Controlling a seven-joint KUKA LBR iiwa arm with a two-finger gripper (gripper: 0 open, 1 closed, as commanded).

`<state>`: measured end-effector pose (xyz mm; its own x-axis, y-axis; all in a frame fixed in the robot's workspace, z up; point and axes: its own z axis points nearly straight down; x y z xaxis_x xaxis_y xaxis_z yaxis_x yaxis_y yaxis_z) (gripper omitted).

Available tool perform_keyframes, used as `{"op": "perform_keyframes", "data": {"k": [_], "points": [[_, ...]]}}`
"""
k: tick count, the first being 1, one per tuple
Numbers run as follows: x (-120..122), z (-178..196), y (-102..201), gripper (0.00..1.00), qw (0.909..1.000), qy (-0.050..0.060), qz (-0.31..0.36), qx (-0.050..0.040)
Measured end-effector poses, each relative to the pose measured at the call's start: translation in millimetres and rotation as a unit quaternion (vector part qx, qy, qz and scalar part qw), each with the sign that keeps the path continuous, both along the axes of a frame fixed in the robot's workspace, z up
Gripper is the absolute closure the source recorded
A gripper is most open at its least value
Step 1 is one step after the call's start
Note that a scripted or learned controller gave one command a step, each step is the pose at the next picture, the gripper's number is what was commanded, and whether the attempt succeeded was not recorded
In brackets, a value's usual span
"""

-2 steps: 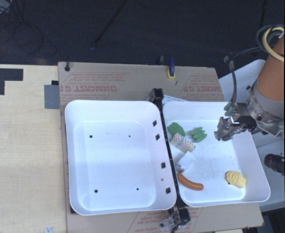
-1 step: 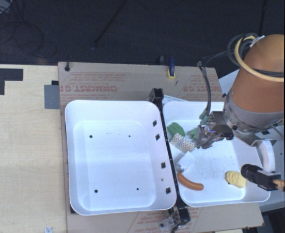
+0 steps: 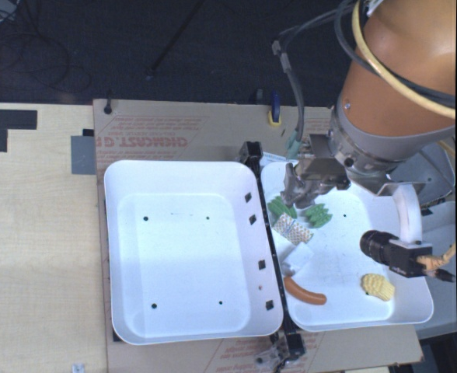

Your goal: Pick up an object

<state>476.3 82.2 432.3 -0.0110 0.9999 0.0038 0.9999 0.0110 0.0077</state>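
My gripper point(image 3: 300, 196) hangs low over the upper left part of the right bin point(image 3: 415, 309). Directly below it lie two leafy green pieces, one point(image 3: 279, 206) to its left and one point(image 3: 319, 216) to its right. A white and grey checkered piece point(image 3: 293, 228) lies just in front of them. Nearer the front of that bin are an orange-red sausage point(image 3: 305, 293) and a yellow corn cob point(image 3: 378, 287). I see nothing lifted off the bin floor.
The left bin point(image 3: 120, 286) sits beside the right one, with a black divider strip point(image 3: 263, 239) between them. Both stand on a cardboard sheet point(image 3: 174, 134). The arm's big orange and grey body point(image 3: 399, 76) covers the right bin's back right part.
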Motion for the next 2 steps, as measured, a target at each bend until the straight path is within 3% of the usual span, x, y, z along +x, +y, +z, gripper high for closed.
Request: {"op": "perform_keyframes", "data": {"k": [1,2], "points": [[-0.1,73.7,21.1,1.0,1.0,0.001,-0.004,-0.0011],[61.1,106.4,34.6,1.0,1.0,0.003,-0.005,-0.0024]]}}
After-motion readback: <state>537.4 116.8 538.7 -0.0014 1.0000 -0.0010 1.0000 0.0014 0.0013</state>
